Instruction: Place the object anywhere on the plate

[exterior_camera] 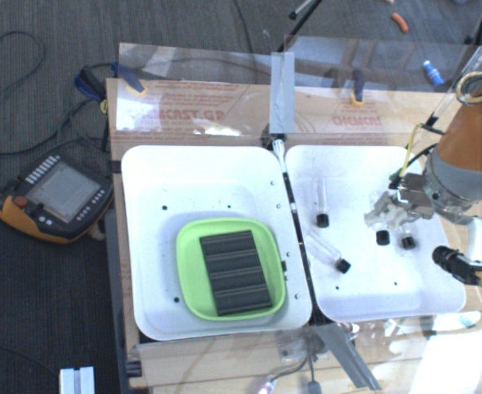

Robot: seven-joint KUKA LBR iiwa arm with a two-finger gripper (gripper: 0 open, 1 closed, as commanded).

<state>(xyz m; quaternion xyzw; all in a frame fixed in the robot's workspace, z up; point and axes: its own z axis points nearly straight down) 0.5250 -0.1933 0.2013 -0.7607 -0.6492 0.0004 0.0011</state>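
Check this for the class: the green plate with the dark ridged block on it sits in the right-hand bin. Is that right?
Not quite. The camera view shows the green plate, with the dark ridged block on it, in the left-hand bin, not the right-hand one.

— Under the desk?
— Dark grey carpet, ribbed.
— Left of the desk?
— A teach pendant with orange casing, lying on the carpet, black cables looping just behind.
— Beyond the desk's far edge?
— A clear plastic sheet standing upright, small orange scraps on the carpet past that.
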